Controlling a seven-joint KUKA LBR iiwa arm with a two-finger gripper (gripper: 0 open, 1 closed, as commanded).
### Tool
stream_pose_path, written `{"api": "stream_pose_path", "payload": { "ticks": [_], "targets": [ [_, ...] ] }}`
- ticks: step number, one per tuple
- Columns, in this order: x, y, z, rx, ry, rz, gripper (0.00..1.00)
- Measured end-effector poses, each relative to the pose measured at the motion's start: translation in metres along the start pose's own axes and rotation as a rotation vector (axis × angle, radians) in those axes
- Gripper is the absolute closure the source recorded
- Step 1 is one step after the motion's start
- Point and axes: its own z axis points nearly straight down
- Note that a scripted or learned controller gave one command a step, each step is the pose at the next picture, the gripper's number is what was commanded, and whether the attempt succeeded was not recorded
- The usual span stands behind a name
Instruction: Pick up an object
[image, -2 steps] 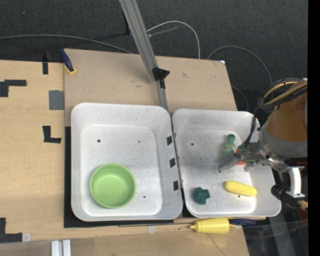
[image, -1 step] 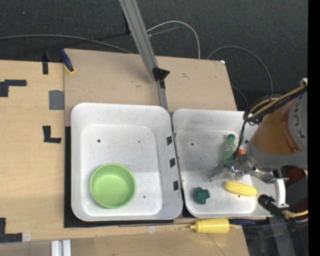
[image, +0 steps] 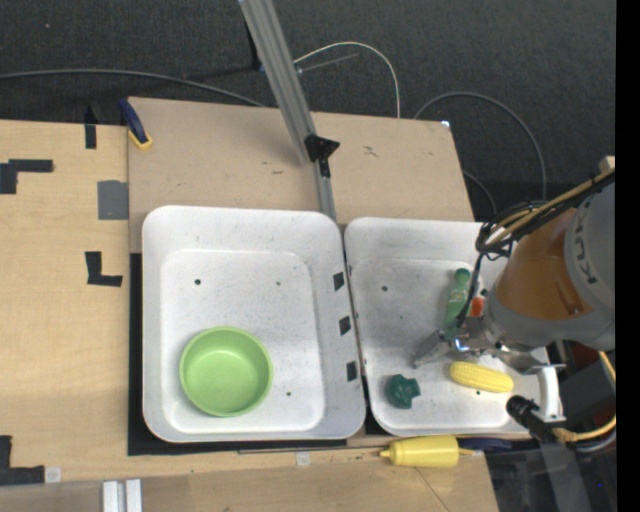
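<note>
My gripper (image: 437, 347) low in right bin (image: 400, 250), fingers splayed apart, nothing between them. Yellow corn (image: 482, 377) just beside, dark green toy (image: 402, 390) near. Pick not done yet; grasp and lift remain.

The grey arm (image: 590, 250) reaches in from the right, its orange band (image: 535, 275) tilted downward, and the gripper (image: 440, 345) hangs low with what seem to be spread fingers.
</note>
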Motion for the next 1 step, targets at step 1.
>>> {"api": "stream_pose_path", "payload": {
  "ticks": [1],
  "targets": [
    [0.0006, -0.0002, -0.0105, 0.001, 0.001, 0.0, 1.0]
  ]
}}
